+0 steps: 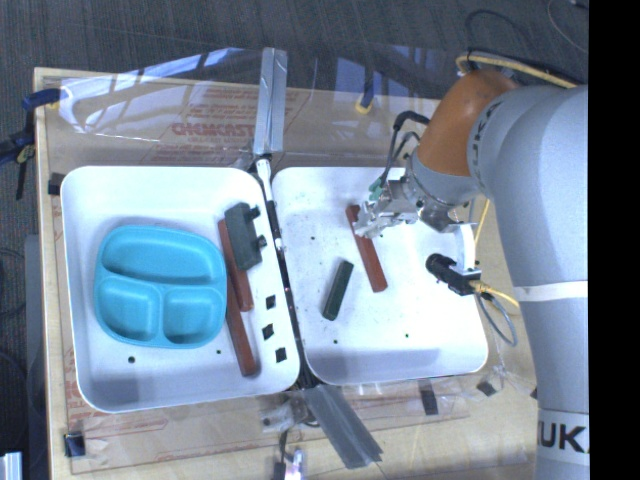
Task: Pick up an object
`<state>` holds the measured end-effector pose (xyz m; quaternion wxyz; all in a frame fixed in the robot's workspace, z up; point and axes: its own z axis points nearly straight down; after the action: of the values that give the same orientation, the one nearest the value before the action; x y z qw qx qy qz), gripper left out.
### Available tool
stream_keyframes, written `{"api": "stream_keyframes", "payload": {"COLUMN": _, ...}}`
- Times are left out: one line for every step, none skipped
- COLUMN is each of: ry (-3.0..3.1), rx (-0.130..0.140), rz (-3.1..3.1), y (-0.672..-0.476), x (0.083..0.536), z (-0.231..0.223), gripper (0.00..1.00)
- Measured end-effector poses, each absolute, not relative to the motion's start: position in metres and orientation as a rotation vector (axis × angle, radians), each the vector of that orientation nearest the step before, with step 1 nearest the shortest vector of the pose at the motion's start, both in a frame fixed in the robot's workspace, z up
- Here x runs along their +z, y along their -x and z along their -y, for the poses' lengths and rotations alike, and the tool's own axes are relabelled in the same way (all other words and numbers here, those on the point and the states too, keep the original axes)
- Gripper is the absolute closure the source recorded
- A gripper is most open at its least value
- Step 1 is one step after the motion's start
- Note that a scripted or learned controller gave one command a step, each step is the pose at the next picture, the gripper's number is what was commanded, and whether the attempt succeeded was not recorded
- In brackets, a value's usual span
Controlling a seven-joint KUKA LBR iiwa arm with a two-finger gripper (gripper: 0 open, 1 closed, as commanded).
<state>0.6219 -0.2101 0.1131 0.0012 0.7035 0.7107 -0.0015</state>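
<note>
**Gripper low over the brown stick in the right bin**

A slim reddish-brown stick (368,247) lies flat on the floor of the right-hand shallow white bin (455,353), in its upper middle part, running at a slant from upper left to lower right. The two-finger gripper (383,211) sits right at the stick's upper end, its metal parts overlapping that end from this angle. Whether the stick is actually between its tips is hard to judge, and I cannot tell how the gripper is set, since the view is too small and cluttered there.

Just to the lower left of the stick, apart from it, a short dark green-grey bar (337,289) lies tilted on the same bin floor.

Above the gripper rises the grey arm with its orange band (455,123), reaching in from the right.

The left-hand white bin (80,193) holds a light blue three-compartment tray (160,286). Beside the tray, near the dividing wall, lies a long brown stick (237,290), with a dark grey block (243,235) resting across its upper part.
</note>
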Motion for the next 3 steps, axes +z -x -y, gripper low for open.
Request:
{"api": "stream_keyframes", "payload": {"ry": -2.208, "rx": -0.005, "rz": -2.232, "y": -0.622, "x": 0.113, "z": 0.210, "gripper": 0.00}}
{"api": "stream_keyframes", "payload": {"ry": -2.199, "rx": -0.006, "rz": -2.251, "y": -0.623, "x": 0.090, "z": 0.208, "gripper": 0.00}}
{"api": "stream_keyframes", "payload": {"ry": -2.197, "rx": -0.010, "rz": -2.259, "y": -0.623, "x": 0.098, "z": 0.207, "gripper": 1.00}}
